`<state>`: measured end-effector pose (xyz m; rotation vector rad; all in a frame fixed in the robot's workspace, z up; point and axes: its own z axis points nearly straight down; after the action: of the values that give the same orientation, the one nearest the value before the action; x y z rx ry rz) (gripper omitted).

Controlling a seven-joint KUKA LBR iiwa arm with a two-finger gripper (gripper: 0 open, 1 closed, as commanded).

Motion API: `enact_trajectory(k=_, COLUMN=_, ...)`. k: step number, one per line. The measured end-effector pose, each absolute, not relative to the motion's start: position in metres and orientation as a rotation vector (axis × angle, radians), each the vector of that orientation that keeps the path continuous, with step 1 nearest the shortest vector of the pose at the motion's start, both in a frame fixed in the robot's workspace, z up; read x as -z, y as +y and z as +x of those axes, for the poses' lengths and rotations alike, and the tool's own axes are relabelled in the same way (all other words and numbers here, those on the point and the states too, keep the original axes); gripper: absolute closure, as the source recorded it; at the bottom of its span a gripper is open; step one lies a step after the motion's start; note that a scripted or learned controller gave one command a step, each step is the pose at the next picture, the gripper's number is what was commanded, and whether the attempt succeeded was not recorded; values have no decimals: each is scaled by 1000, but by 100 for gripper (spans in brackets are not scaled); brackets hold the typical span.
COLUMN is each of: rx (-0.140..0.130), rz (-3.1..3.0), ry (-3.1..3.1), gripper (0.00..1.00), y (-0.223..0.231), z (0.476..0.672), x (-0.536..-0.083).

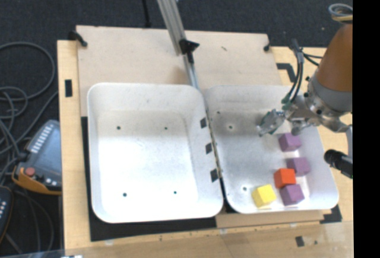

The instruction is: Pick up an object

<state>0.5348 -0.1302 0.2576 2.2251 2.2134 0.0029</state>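
Hovering gripper, small purple cube beside, matte, blocky

Two shallow white plastic bins sit side by side: the left bin and the right bin. In the right bin lie five small foam cubes: three purple ones, one orange and one yellow.
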Motion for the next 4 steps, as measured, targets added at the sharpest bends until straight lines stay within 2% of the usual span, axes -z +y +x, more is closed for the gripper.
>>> enact_trajectory(k=1, rx=6, rz=2223, ry=2219, gripper=0, y=-179, z=601, x=-177)
enact_trajectory(k=2, rx=1, rz=2219, ry=2218, gripper=0, y=-194, z=653, x=-116)
enact_trajectory(k=3, rx=1, rz=2217, ry=2217, gripper=0, y=-196, z=647, x=-98)
enact_trajectory(k=4, rx=-2, rz=2219, ry=2218, gripper=0, y=-212, z=660, x=-98)
